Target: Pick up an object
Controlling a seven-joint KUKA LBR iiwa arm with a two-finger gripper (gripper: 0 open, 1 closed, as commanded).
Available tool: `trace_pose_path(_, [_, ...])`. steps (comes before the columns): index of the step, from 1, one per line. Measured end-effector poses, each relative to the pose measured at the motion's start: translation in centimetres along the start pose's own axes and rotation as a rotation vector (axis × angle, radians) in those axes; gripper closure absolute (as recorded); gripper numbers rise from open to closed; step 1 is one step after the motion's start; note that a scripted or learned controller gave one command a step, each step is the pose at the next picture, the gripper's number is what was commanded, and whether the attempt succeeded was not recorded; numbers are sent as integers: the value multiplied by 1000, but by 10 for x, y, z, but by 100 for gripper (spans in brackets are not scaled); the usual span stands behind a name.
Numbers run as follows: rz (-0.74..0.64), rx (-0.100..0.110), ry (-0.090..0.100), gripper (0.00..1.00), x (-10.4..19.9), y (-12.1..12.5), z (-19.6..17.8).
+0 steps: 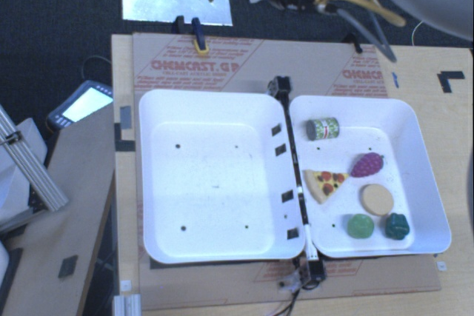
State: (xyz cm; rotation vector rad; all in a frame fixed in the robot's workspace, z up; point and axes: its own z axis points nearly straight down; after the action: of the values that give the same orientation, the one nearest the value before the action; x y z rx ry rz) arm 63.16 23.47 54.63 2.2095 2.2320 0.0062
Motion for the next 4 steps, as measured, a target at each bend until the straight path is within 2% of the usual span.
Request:
trace_pose_path(1, [-3,-2,1,100,0,0,-11])
trace_pose_path(2, [-4,-2,1,0,0,0,-11])
trace_pose_path(3, [-8,-5,2,100,1,0,-23])
trace_pose_path(4, [-8,-4,2,0,1,0,-22])
